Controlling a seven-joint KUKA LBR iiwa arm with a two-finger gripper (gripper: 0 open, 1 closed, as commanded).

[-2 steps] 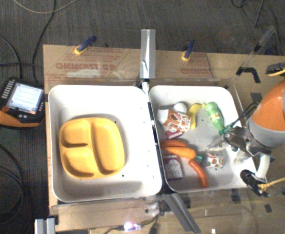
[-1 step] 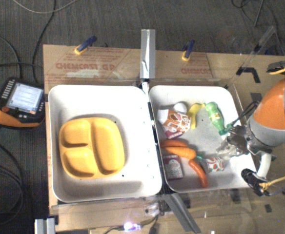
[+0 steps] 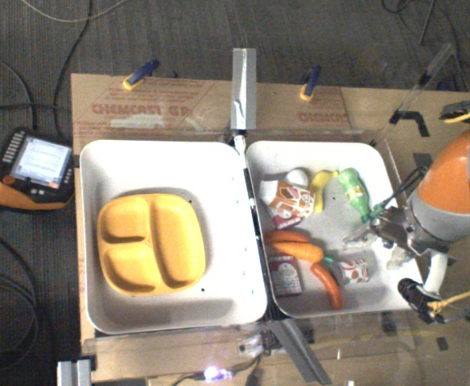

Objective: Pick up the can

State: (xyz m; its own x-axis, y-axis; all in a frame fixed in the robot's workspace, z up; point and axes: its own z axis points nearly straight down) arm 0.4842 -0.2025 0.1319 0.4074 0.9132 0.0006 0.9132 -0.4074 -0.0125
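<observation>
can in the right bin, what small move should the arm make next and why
Probably shift the end effector toward the view's lower left, over the can. The can lies at the right bin's front left, beside the carrot, while the end effector sits near the bin's right wall, well away from it.

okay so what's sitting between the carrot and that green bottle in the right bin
In the camera view, the stretch between the carrot and the green bottle is bare white floor of the right bin. A yellow banana-like item lies just left of the bottle, off that line.

Arm (image 3: 452,191) reaches in from right, orange band up, wrist angled down-left.
</observation>
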